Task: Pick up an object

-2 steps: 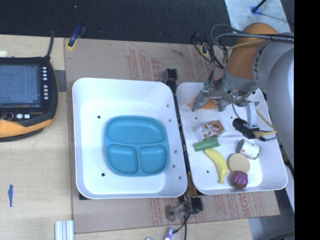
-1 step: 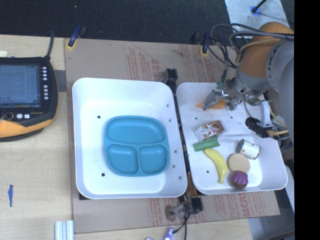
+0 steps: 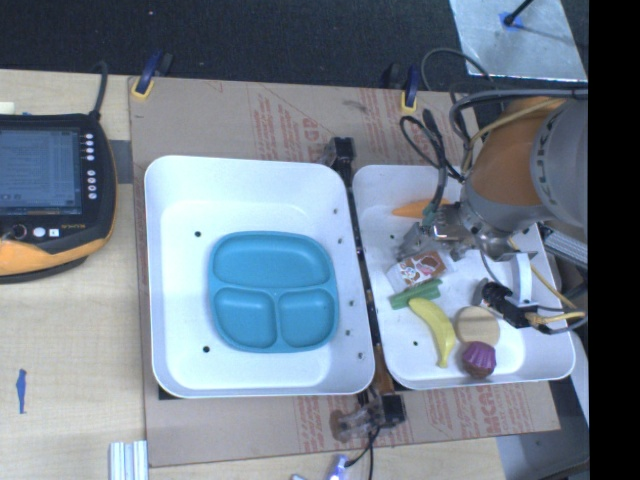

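A: Where is the gripper?

B: It is low in the right bin, close to the left wall. I cannot tell how it is set.

A: What is under it?

B: A small red and white packet, just below the tip. Next comes a green piece, then a yellow banana.

A: And farther out?

B: A tan round thing and a purple thing sit near the corner. An orange carrot lies above. The left bin has a blue divided plate.

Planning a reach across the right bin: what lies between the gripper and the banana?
In the camera view, a small red-and-white packet and a green piece lie between gripper and banana.
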Controlling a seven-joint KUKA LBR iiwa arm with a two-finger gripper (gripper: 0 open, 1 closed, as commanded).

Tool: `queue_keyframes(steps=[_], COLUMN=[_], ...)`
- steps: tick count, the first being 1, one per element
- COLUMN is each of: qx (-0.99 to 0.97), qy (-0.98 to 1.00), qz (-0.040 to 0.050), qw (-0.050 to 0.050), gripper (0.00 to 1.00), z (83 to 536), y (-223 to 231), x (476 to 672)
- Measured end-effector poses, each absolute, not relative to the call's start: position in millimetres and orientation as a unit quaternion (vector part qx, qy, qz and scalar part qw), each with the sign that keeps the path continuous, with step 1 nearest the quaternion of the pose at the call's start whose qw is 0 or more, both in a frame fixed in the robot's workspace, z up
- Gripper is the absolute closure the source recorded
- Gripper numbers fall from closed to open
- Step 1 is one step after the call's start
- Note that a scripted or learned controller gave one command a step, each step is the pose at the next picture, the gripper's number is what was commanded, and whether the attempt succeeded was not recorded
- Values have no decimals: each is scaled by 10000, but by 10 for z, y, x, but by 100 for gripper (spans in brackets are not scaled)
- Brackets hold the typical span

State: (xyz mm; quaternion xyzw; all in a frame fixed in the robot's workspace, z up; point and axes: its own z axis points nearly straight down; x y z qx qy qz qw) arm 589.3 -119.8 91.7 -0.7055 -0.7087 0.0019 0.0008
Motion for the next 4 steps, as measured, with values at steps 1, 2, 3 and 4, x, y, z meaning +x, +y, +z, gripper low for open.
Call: queue_keyframes(steps=[1,2,3,4], qx=[-7056,-7051,-7038,-7058], qy=[-7086,-7091,-7104,-7084], qz=[18,17,25,7], qw=[10,12,7,-4], gripper=[0,0,100,100], z=[915,915,1017,2235], y=[-1062,-1108,-1120,-1374], x=[5504,5237,5242,5625])
